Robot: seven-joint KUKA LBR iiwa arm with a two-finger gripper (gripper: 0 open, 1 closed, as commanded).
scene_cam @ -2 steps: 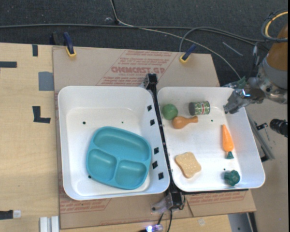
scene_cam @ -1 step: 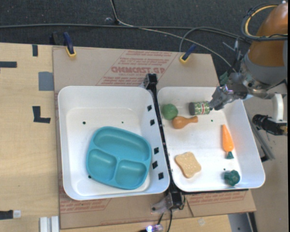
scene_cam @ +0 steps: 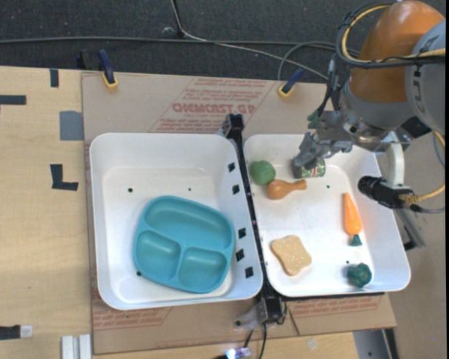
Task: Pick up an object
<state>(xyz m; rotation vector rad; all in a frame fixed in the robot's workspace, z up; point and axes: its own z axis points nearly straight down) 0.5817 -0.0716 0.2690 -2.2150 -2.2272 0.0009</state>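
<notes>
My gripper [scene_cam: 309, 160] hangs low over the back of the right bin [scene_cam: 393, 234], right at a small red and green can-like object [scene_cam: 316, 171] that it partly hides. To its left lie a green ball [scene_cam: 263, 172] and a brown drumstick [scene_cam: 286, 188]. An orange carrot [scene_cam: 351, 214] rests toward the bin's right side. A slice of toast [scene_cam: 291, 254] sits near the front, and a dark green lump [scene_cam: 358, 274] is in the front right corner.
The left bin [scene_cam: 108, 200] holds a blue divided plate [scene_cam: 184, 243]. A black divider [scene_cam: 243, 200] runs between the bins. The arm's orange band [scene_cam: 393, 32] and cables loom over the back right. Clamps [scene_cam: 107, 72] pin the cardboard base.
</notes>
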